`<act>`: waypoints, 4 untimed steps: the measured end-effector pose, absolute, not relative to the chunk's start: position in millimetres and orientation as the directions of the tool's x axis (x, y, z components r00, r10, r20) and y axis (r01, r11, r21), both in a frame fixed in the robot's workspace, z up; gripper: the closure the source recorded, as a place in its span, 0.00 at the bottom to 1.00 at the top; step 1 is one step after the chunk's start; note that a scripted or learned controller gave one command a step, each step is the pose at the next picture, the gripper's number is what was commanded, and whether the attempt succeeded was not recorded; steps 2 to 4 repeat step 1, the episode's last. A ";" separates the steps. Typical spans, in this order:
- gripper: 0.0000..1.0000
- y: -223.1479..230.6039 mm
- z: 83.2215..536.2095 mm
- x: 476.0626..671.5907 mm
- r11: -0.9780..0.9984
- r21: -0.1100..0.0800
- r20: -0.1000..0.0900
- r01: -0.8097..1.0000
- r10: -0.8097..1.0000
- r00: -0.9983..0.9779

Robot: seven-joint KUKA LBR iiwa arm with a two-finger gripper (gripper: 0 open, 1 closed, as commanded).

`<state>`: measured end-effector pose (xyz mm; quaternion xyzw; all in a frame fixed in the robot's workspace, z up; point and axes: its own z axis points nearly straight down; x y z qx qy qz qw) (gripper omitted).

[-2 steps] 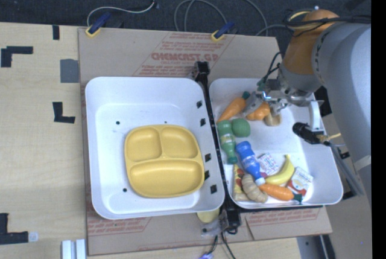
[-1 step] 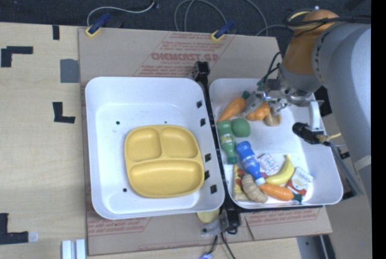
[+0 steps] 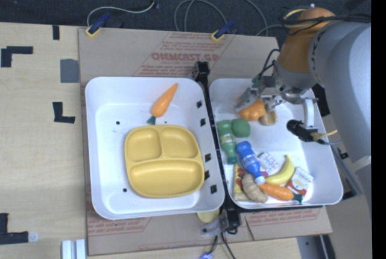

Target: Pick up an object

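Observation:
My gripper [image 3: 263, 101] is low over the back of the right bin [image 3: 319, 158], under the grey arm with its orange band [image 3: 297, 49]. An orange lumpy item [image 3: 252, 111] lies right at the gripper's tip, with a small beige piece [image 3: 268, 118] beside it. Whether the gripper touches or holds either one is unclear. Just left of them and nearer the front sit a green round item [image 3: 241, 127] and a green bottle [image 3: 226, 137]. A blue bottle [image 3: 248, 158], a banana [image 3: 281, 172], an orange carrot-like piece [image 3: 278, 191] and a tan root [image 3: 253, 191] fill the bin's front.
The left bin [image 3: 102, 131] holds a yellow divided plate [image 3: 163, 160] and a toy carrot [image 3: 164, 101] behind it. A black divider [image 3: 208, 125] runs between the bins. Cables [image 3: 205, 7] loop behind the bench. A small printed packet [image 3: 301, 178] lies at the right bin's front right.

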<state>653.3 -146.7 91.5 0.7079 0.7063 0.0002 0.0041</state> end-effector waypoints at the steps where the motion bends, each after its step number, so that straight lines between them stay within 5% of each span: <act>1: 1.00 -145.2 101.6 654.4 0.001 0.007 -0.008 1.000 1.000 -0.001; 4: 1.00 -145.2 101.6 654.4 0.001 0.007 -0.008 1.000 1.000 -0.001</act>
